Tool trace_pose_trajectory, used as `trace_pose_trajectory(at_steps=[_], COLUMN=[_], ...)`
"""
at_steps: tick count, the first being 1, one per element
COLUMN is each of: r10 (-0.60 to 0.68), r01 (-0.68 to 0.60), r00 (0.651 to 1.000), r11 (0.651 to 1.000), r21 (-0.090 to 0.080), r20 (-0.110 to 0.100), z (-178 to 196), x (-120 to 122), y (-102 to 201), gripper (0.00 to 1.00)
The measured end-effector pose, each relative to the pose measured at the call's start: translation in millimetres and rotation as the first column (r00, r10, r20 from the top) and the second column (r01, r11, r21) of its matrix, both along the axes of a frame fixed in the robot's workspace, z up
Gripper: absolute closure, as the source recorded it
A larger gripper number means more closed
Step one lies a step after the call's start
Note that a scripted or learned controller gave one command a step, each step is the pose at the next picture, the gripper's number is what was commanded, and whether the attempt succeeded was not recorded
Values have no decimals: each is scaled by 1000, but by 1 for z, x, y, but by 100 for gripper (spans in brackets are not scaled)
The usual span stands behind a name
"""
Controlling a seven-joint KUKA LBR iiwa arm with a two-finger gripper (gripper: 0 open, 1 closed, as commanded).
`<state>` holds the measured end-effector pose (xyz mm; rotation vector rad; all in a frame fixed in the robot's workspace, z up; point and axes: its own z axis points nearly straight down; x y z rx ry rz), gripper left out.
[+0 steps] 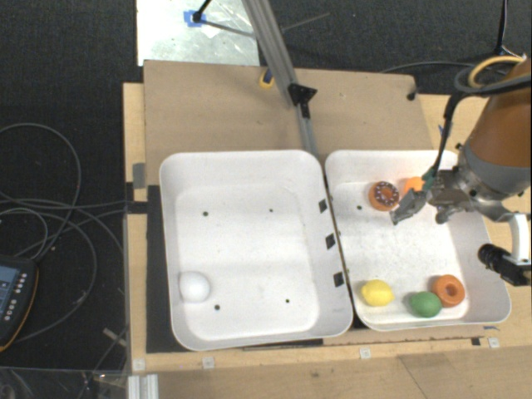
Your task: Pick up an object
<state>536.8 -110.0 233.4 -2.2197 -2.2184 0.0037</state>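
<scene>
Camera view, looking down at a slant, is taken up mostly by a brown counter (216, 106) on which two shallow white bins are set side by side, touching along their inner edges at mid-frame. The left bin (249, 181) is the larger in the picture, and a single white ball (195, 287) is seen in its lower left corner. The right bin (391, 248) is reached into from the right edge of the frame by the grey arm (499, 152), whose orange band is seen at the upper right. A grey pole (278, 48) is laid slantwise from the top of the frame down to the gap between the bins.

The hand (416, 202) is held over the upper part of the right bin, just beside a brown doughnut with sprinkles (384, 194) on its left. A small orange object (412, 184) is seen right at the hand, partly hidden by it; whether it is touched cannot be told. How far the hand is open cannot be made out from this angle, and nothing is clearly seen gripped in it.

Along the lower edge of the right bin three items are lined up close together: a yellow lemon (376, 293), a green round fruit (425, 304) and an orange ring (449, 290), the last two touching. Black cables (50, 214) are spread on the dark floor at the left of the frame.
</scene>
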Motion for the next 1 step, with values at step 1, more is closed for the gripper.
trace_pose_trajectory(at_steps=[1], r10=[0], r01=[0], r00=[1000], r11=[1000], r21=[1], r20=[-1], z=[-57], x=[8], y=[-3], gripper=[0])
